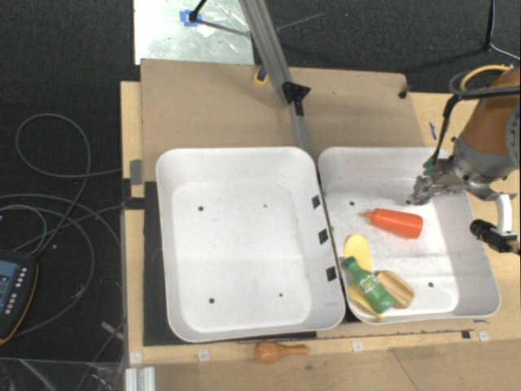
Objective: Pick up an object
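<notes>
Orange bottle (pixel 396 222) lying on its side at mid right of the frame, inside the right-hand bin (pixel 480 296); loose and reachable from above. End effector (pixel 423 189) poised just above and right of it, holding nothing; finger spread impossible to tell.

Dark carpet floor (pixel 65 47) with looping black cables (pixel 49 177)
</notes>
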Robot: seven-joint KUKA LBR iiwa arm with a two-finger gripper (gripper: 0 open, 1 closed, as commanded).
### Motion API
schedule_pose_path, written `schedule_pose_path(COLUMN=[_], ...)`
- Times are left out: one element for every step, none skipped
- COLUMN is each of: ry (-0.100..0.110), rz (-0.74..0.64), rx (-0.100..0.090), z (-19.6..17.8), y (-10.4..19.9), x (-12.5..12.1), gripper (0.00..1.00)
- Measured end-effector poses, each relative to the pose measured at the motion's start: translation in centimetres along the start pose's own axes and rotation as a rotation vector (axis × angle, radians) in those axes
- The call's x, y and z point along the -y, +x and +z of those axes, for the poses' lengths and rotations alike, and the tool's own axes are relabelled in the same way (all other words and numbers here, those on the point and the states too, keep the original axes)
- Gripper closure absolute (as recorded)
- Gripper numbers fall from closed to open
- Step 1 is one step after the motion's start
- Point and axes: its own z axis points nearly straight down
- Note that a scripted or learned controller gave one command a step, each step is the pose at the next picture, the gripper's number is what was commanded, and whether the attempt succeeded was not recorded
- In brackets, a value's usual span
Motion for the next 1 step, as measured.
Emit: schedule_pose_path(ry=[-0.002], rz=[0.008], rx=[0.0], z=[-5.12], y=[-0.03], x=[0.74], gripper=[1.0])
